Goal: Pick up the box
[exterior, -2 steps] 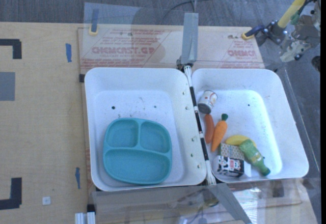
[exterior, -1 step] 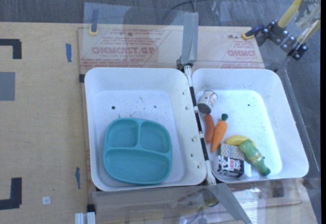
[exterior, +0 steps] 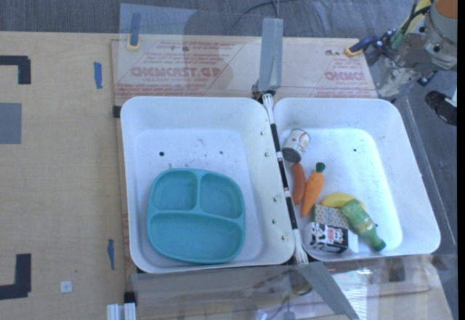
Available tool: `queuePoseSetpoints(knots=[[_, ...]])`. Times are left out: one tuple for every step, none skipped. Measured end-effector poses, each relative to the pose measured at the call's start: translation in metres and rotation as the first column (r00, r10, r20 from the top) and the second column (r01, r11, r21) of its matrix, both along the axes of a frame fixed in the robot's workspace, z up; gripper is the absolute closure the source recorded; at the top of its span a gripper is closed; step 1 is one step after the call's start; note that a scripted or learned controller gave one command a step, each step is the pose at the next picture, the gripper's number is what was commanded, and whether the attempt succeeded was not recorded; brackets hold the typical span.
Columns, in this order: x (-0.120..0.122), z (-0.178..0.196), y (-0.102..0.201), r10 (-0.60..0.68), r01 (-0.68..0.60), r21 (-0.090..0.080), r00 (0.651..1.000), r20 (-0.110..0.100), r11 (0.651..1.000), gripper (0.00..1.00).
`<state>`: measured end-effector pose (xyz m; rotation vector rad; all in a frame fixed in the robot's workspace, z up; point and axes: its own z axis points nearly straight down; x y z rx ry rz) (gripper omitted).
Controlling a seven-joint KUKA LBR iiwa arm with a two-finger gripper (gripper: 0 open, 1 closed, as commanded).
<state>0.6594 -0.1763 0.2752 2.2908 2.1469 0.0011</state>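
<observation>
The box (exterior: 329, 232) is small, black and white with a patterned top. It lies at the front left of the right bin (exterior: 414, 188), close to the divider between the bins. A green bottle (exterior: 364, 224) lies just to its right and a yellow banana (exterior: 337, 200) just behind it. The arm's end with the gripper (exterior: 398, 70) hangs beyond the right bin's far right corner, outside the bin and well away from the box. Nothing shows held in it.
Two orange carrots (exterior: 312, 188) and a small can (exterior: 296, 142) lie along the right bin's left side. A teal divided plate (exterior: 196, 214) lies in the left bin (exterior: 138, 166). Cables trail by the arm at top right.
</observation>
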Motion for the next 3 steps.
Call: queuePoseSetpoints(knots=[[0.008,0.067,0.003,-0.144,0.144,-0.001,0.99,0.001,0.99,1.0],[0.007,-0.034,0.028,-0.176,0.176,0.001,0.984,-0.002,0.984,1.0],[0.008,-0.013,-0.031,-0.295,0.295,0.0,0.955,0.002,0.955,1.0]])
